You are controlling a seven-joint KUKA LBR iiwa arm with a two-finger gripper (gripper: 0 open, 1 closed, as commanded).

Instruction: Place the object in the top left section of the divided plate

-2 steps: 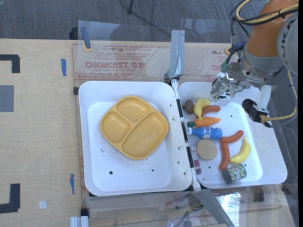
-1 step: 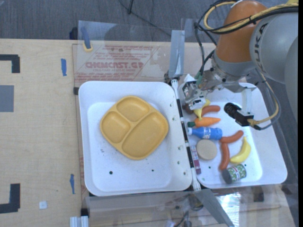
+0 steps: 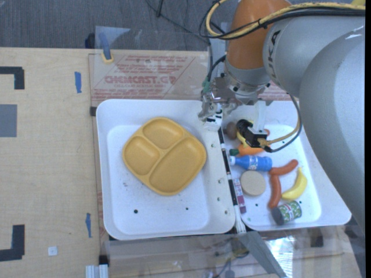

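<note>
The yellow divided plate [image 3: 165, 154] lies in the left bin [image 3: 116, 213], with nothing in its three sections. My gripper [image 3: 212, 112] hangs over the far end of the wall between the two bins, just right of the plate's far corner. No object shows at its tip. The loose objects lie in the right bin [image 3: 330, 210]: a small brown piece [image 3: 231, 130] closest to the gripper, an orange carrot [image 3: 250, 150], a blue and white bottle [image 3: 252, 163], a round tan disc [image 3: 253, 183], a red sausage [image 3: 278, 181], a banana [image 3: 299, 185] and a green can [image 3: 288, 211].
The big grey arm with its orange band [image 3: 255, 16] covers the right bin's far and right side. A clear sheet with red print [image 3: 148, 77] lies behind the left bin. Bare wooden bench [image 3: 43, 155] stretches to the left.
</note>
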